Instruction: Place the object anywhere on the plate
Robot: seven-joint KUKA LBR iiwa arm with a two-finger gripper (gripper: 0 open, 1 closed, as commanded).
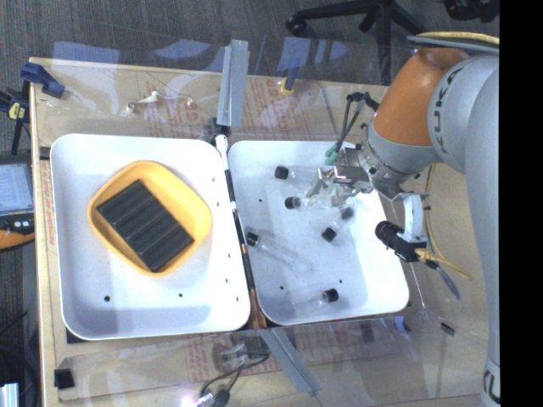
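Bench [110, 113] – yellow plate [151, 216] w/ dark object [142, 225] on it.

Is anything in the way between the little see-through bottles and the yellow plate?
Yes. The clear bottles lie in the right bin, and the yellow plate sits in the left bin. Between them run the two bins' raised rims, side by side. Anything carried over must be lifted above them.

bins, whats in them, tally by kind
Yellow plate with a dark ribbed insert, in the left bin: 1
Clear vials with black caps, in the right bin: 5 that I can make out, at; the clear glass is hard to see
Total: 6
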